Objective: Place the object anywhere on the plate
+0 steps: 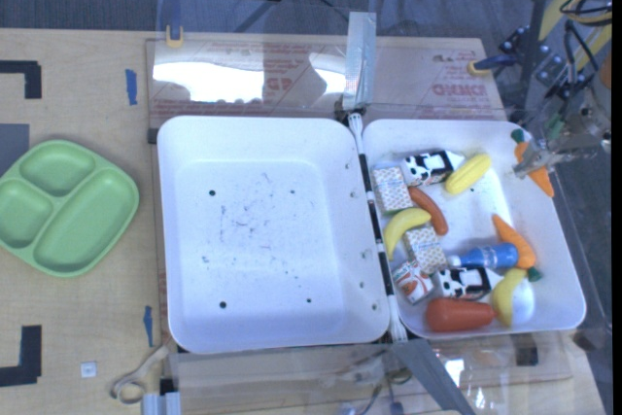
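**Plate waiting, toys not yet moved**

While we are scanning from the left, we are finding the green divided plate (66,207) sitting on the wooden bench (78,326), well apart from both bins, with nothing lying in any of its three compartments. Next we are passing over the left white bin (262,219), which is showing only faint scuff marks on its floor. Moving on, we are reaching the right white bin (559,248), where all the toy food is lying in a loose heap: a yellow banana (406,225) near the bin's left wall, a carrot (429,211) just beside it, a cow-patterned carton (429,167) touching a yellow corn piece (468,173) toward the back, a blue bottle (489,257) in the middle, and a red pepper (459,313) at the front beside a lemon (509,298).

At the far right we are seeing the gripper (537,162) hanging over the right bin's outer rim with something orange at its tip; we are not able to tell whether it is clenched, released or grasping anything.

We are judging the task as barely begun: picking a toy, carrying it across the left bin and setting it down on the plate are all remaining.
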{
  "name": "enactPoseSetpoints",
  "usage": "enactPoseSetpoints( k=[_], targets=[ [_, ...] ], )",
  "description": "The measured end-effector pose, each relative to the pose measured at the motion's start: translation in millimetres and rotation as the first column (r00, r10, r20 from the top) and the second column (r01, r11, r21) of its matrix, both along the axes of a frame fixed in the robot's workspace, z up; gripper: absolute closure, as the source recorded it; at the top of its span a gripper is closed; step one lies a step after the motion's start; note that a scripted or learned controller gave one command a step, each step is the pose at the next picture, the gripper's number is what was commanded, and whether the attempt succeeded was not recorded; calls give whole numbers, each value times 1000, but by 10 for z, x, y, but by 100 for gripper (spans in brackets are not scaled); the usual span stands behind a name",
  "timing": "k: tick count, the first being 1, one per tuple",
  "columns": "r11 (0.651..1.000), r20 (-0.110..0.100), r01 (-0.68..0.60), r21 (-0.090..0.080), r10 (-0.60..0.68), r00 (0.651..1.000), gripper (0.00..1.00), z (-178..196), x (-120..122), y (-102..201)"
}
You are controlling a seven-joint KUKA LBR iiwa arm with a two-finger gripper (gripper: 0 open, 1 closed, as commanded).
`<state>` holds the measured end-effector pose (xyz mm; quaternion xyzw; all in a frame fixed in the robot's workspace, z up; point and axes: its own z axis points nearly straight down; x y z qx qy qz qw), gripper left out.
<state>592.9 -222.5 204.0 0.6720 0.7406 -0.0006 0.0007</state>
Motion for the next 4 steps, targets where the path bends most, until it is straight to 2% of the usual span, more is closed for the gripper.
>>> enactPoseSetpoints(
  k=[1, 2, 3, 4],
  targets=[
    [981, -4, 196, 3, -196, 981, 100, -57, -326, 759],
    [988, 0, 154, 2, -154, 988, 100, 65, -3, 1137],
    [929, -5, 371, 1, -371, 929, 100, 81, -154, 1413],
    [929, -6, 370, 0, -370, 929, 100, 165, -143, 1418]
  ],
)
